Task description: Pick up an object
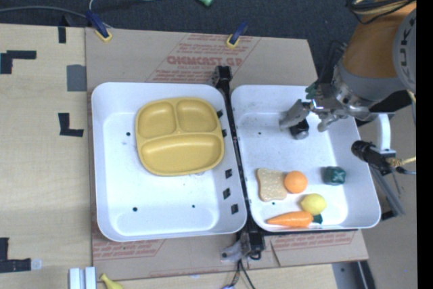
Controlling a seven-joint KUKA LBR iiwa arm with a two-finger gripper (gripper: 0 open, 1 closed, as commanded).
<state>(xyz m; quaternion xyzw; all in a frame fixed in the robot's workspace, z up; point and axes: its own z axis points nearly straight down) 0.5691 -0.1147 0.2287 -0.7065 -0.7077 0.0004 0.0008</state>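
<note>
Bins: two shallow white ones side by side, left bin [108, 166] and right bin [260, 105].
Left bin contents: one yellow divided plate [180, 135] with three compartments, lying flat.
Right bin contents: five items, all near its front edge: one bread slice [270, 184], one orange [295, 181], one lemon [312, 203], one carrot [291, 218], one dark green piece [333, 175].
Grouping: bread and orange touch; the lemon sits just above the carrot; the green piece lies apart, to the right.
Arm: enters from the right, wrist over the right bin's far half.
Gripper [310, 124]: fingers spread apart, nothing between them, well clear of the food items.
</note>
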